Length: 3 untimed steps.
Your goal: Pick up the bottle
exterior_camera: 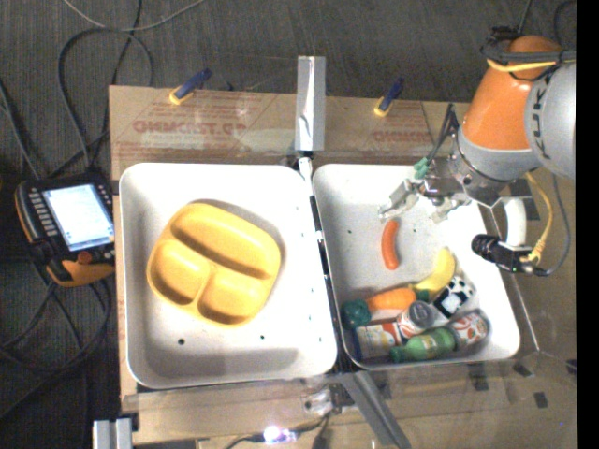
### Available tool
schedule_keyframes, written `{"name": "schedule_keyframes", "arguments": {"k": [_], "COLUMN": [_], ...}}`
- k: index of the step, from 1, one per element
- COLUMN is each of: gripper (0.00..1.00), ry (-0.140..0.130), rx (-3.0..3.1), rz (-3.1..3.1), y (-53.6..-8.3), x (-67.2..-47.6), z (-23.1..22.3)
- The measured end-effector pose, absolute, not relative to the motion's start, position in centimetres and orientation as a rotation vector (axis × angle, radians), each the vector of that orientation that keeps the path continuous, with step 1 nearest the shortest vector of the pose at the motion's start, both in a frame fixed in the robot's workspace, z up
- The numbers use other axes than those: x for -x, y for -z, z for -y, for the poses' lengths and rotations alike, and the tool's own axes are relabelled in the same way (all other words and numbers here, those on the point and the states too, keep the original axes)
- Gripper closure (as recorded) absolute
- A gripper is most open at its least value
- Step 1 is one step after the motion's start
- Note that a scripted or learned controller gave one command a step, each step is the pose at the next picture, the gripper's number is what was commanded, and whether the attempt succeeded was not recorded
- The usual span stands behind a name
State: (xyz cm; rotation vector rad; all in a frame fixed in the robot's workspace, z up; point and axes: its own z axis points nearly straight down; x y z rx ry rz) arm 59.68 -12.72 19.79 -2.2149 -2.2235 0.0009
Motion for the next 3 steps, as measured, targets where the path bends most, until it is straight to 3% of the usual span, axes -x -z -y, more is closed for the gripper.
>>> {"name": "schedule_keyframes", "arguments": {"k": [1,2,3], "gripper": [0.00,0.00,0.00], "ry": [-0.006,0.006,-0.002], "rx": [2.230,2.267,1.999], "rz": [2.211,2.189,2.425], "y": [-15.2,-9.0,-12.2], "x": [-58.7,-56.4,-66.9], "z": [14.6,10.8,12.1]}}
